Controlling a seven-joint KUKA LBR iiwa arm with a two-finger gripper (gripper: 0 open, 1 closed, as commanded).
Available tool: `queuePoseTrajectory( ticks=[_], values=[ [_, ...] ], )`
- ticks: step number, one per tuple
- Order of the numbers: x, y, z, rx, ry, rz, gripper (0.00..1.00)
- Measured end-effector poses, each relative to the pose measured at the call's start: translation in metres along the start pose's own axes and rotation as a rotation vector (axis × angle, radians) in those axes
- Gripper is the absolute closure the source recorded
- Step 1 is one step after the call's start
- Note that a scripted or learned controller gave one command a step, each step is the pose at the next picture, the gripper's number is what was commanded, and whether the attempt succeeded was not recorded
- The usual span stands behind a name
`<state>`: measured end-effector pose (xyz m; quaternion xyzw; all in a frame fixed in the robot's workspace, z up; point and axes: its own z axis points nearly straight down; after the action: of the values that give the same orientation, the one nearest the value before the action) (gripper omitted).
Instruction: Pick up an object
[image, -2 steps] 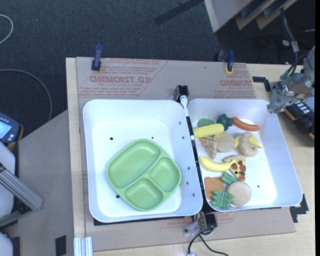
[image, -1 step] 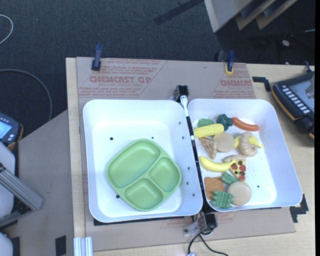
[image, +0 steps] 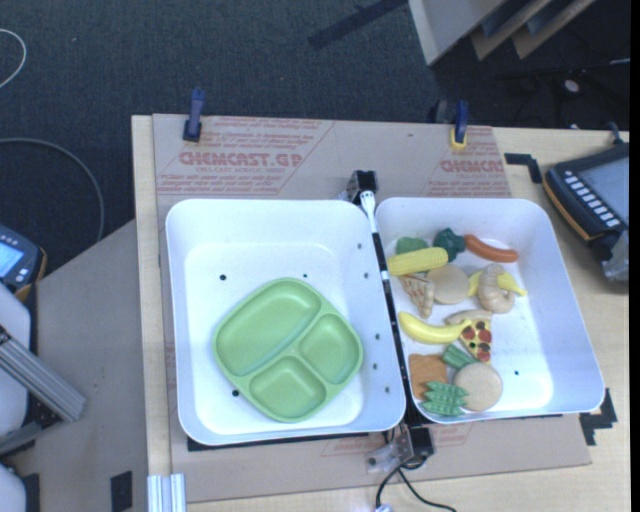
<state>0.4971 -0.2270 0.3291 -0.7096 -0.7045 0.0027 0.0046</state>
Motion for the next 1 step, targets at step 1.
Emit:
queuePoseTrajectory(
  ticks=[1],
  values=[
    [0.0483,0.0927,0.1023,-0.009,0.0,-0.014,1.0]
  ],
)
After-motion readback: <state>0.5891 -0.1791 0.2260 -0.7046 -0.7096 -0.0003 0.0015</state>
